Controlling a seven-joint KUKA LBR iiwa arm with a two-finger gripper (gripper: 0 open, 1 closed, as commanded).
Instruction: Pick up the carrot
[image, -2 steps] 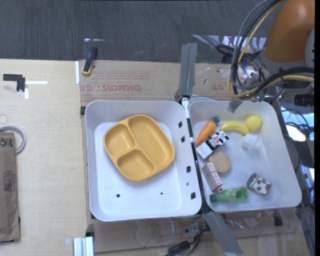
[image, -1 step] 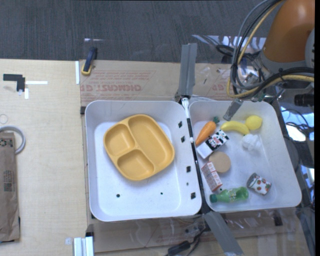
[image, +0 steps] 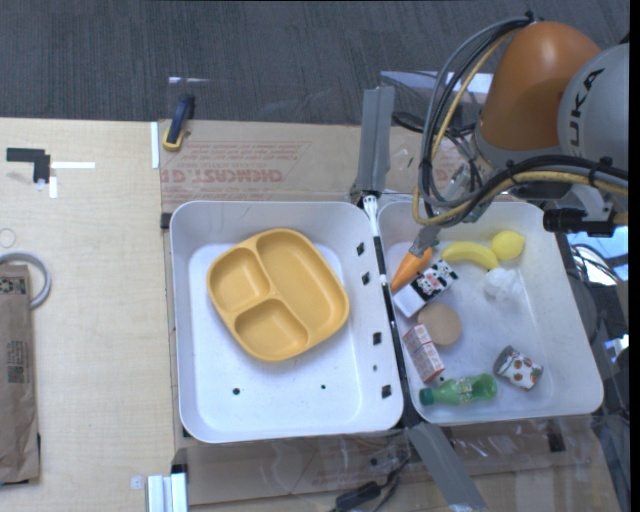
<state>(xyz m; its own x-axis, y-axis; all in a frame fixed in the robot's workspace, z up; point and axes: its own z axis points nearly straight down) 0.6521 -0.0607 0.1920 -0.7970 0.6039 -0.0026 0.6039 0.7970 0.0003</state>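
Note:
The orange carrot (image: 409, 271) hangs tilted at the left side of the right bin (image: 560, 330), its thin tip pointing down-left toward the wall between the bins. My gripper (image: 428, 247) comes down from the arm's orange band (image: 535, 70) and is shut on the carrot's thick upper end. Cables hide the upper part of the gripper.
The left bin (image: 200, 400) holds a yellow divided plate (image: 277, 293). Around the carrot in the right bin lie a banana (image: 470, 255), a lemon (image: 507, 245), a white lump (image: 502, 285), a black-and-white carton (image: 436, 281), a brown disc (image: 439, 325), a small box (image: 422, 352), a green bottle (image: 460, 390) and a strawberry-print carton (image: 519, 369).

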